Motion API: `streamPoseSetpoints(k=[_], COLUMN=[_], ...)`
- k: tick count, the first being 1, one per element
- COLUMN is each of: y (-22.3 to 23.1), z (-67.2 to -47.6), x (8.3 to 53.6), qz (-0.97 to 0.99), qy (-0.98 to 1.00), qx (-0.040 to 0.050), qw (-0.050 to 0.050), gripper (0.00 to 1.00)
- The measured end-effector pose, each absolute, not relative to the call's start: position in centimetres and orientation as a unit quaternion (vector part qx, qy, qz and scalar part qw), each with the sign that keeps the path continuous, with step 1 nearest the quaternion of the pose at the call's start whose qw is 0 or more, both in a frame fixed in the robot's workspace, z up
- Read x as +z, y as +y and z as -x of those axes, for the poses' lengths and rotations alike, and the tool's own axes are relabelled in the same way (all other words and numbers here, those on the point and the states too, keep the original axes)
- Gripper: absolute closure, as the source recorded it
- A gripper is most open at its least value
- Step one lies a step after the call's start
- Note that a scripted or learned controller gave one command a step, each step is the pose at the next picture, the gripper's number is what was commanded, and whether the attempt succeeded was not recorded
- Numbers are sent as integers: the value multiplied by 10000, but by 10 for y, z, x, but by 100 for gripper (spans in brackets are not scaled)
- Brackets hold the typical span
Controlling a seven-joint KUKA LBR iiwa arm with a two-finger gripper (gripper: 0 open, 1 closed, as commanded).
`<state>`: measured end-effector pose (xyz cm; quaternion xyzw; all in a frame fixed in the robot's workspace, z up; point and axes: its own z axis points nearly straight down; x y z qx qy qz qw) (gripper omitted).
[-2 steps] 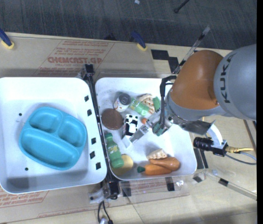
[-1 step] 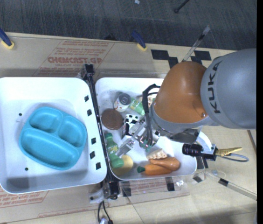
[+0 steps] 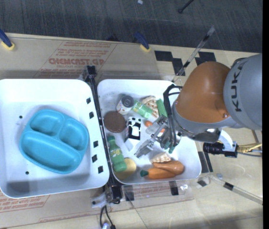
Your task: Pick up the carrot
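Fingers (image 3: 143,150) spread (gripping nothing) just above carrot (image 3: 161,173).

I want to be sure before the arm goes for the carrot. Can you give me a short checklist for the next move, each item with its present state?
1. Carrot in view, lying at the near edge of the right bin: ok.
2. Gripper over the carrot: not ok, it is above the bin's middle, farther in than the carrot.
3. Nothing between the fingers: cannot tell.
4. Room around the carrot: not ok, a bread roll lies against it.
5. Carrot's top uncovered: ok.
6. Blue tray out of the way, in the left bin: ok.
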<state>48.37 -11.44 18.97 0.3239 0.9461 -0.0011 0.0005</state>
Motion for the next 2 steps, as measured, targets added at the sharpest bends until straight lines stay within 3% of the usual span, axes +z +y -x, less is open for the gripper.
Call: streamPoseSetpoints(k=[1, 2], y=[-186, -185], z=[-534, -535], x=[93, 104], qz=[-3485, -3429], qy=[9373, 9393], qx=[-23, -26], qw=[9, 17], gripper=[0, 100])
